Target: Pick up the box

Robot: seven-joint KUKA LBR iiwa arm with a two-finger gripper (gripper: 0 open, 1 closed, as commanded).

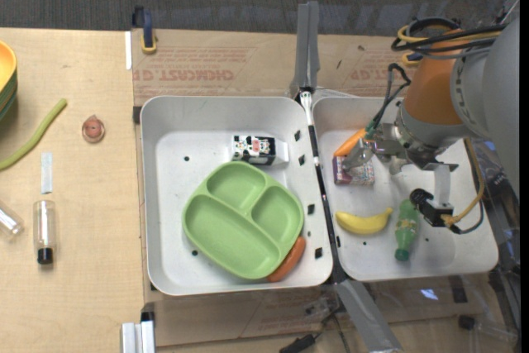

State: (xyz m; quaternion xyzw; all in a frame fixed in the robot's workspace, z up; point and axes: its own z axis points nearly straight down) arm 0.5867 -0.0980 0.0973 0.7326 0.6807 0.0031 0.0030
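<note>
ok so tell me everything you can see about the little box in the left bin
The box is small and oblong, printed black and white with a spot of red, and looks like cardboard packaging. It lies flat on the floor of the left bin, toward the back, its long side running across the view. It sits just behind the green divided plate, near or touching its rim. The gripper is over the right bin, away from it.
</note>
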